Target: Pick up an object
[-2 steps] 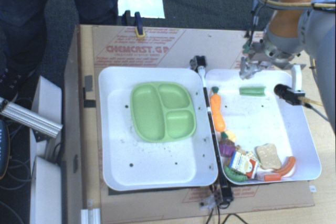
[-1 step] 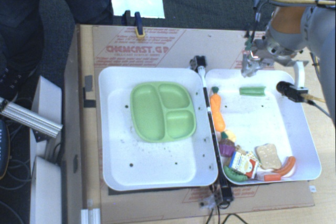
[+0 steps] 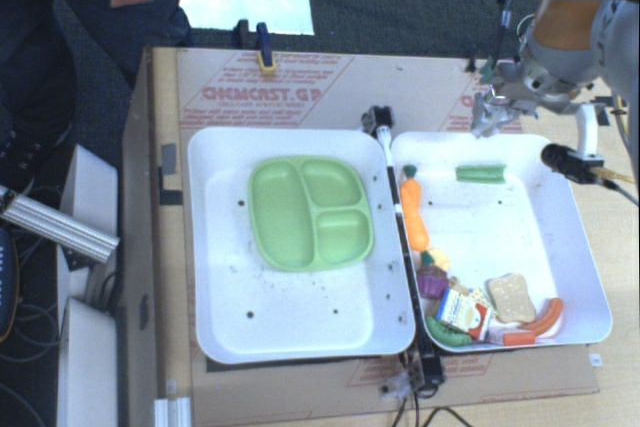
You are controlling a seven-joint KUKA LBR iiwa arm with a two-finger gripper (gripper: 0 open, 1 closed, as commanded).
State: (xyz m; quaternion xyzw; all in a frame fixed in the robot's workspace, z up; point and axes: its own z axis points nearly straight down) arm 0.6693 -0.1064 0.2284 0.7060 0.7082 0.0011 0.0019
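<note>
1. Brown board under both bins; the left bin (image 3: 215,215) carries a green divided plate (image 3: 309,212).
2. Above the right bin's (image 3: 575,215) far edge, the gripper (image 3: 490,118) hangs, blurred.
3. Green stick (image 3: 481,174) lies apart near that edge; carrot (image 3: 412,212) along the left wall.
4. Toy foods (image 3: 490,310) crowd the near corner, overlapping, hard to separate.

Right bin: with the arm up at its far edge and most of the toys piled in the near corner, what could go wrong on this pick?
1. The toys in the right bin crowd its near corner: the bread slice, sausage and small carton touch or overlap, so a grasp there may catch two or slip.
2. The carrot lies along the divider wall, leaving little room beside it.
3. The hand hovers over the far rim; the green piece is nearest but lies flat and low.
</note>
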